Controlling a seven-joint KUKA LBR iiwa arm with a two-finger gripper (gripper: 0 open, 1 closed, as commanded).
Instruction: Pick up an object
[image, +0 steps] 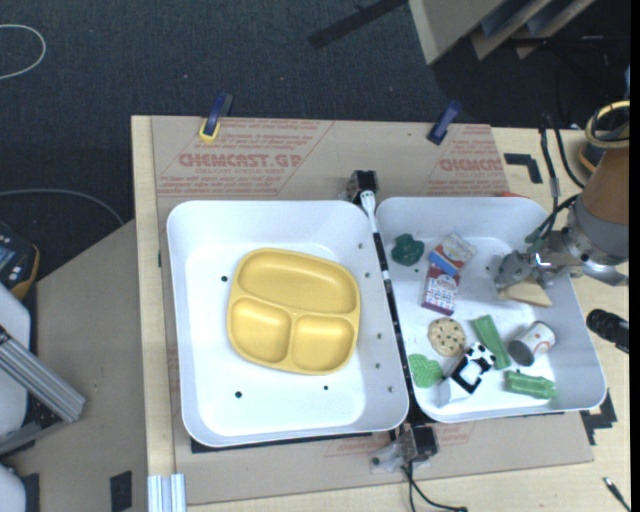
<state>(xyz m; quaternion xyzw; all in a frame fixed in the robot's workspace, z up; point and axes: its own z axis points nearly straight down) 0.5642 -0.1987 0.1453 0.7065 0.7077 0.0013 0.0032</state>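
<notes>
Over by the right bin's (585, 345) right edge, tool (515, 272) hovering low, touching a tan wedge (530, 292); grip hard to tell, nothing clearly held. Left bin (190, 300): yellow divided plate (293, 309).

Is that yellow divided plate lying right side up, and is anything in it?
Right side up and empty: the yellow plate in the left bin shows three hollow compartments facing up, holding nothing.

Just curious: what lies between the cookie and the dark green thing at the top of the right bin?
In the camera view, a small red and white packet lies between the cookie and the dark green thing.
</notes>
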